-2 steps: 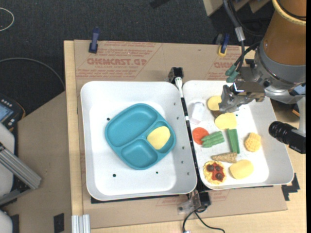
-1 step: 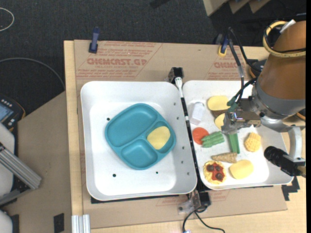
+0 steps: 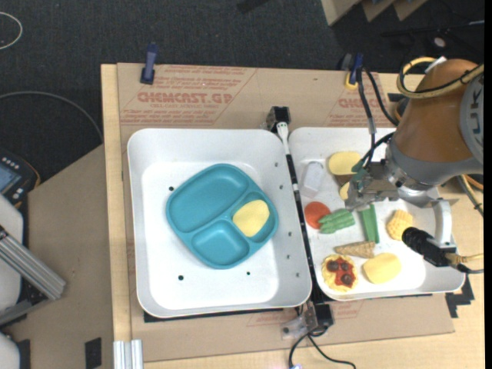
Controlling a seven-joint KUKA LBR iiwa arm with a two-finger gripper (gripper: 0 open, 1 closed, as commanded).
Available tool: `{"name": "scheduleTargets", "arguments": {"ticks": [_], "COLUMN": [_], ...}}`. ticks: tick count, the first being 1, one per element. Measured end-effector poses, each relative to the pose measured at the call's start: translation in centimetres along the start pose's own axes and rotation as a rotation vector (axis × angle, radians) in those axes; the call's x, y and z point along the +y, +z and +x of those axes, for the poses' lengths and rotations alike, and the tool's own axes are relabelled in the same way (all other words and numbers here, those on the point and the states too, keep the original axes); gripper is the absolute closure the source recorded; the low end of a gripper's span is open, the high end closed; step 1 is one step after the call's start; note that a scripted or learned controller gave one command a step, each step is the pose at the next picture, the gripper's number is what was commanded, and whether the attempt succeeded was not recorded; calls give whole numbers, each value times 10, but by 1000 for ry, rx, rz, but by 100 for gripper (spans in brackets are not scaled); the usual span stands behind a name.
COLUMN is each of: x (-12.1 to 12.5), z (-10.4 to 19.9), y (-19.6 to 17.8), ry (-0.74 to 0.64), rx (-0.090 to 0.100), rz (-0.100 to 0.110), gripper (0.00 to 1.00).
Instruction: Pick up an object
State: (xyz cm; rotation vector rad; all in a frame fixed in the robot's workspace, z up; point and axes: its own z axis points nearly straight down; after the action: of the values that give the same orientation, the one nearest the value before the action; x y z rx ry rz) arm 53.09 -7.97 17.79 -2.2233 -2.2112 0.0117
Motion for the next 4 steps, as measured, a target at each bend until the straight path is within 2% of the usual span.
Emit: {"name": "scheduleTargets", "arguments": {"ticks": [1, 2, 3, 4], "x": [-53, -52, -54, -8], "z": [46, 89, 39, -29], "y": [-81, -201, -98, -12], "ry": [-9, -12, 1, 0], "rx": [3, 4, 1, 0], "rz": [-14, -26, 1, -4], "gripper": [100, 100, 100, 100]}}
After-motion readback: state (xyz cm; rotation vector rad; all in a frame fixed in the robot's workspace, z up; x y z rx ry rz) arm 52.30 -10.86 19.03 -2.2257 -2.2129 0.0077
